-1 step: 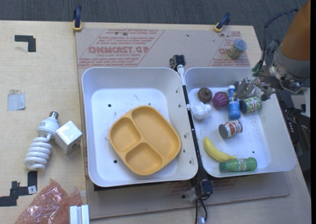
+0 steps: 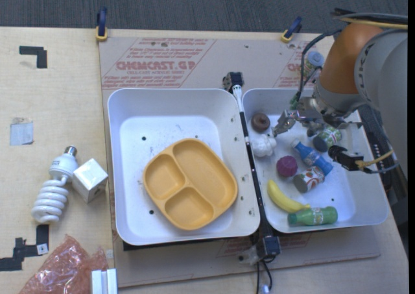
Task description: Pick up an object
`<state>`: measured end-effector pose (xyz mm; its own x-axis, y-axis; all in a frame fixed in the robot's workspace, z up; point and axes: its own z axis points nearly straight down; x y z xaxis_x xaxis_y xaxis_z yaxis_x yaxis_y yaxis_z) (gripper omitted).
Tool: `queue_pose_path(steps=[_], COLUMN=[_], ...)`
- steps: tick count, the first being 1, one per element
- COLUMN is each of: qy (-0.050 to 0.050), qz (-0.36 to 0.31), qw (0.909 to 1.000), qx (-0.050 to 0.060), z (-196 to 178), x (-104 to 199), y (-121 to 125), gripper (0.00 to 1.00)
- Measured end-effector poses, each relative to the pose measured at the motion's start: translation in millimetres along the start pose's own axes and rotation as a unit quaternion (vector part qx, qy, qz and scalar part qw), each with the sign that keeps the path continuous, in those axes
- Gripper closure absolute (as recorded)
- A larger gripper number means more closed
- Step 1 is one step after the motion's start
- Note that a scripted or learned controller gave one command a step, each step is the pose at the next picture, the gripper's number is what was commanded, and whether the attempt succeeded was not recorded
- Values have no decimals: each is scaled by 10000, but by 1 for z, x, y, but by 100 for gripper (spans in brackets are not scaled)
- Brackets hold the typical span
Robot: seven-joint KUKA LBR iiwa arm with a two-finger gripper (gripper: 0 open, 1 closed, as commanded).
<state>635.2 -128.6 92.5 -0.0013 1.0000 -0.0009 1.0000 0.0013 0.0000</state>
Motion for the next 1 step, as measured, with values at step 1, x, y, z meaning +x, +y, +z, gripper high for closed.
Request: queue_pose_path(steps=[1], qy=[1], qz=[3], qw=[10000], qx=[-2], z=[0], x=[36], y=[-10], gripper=[0])
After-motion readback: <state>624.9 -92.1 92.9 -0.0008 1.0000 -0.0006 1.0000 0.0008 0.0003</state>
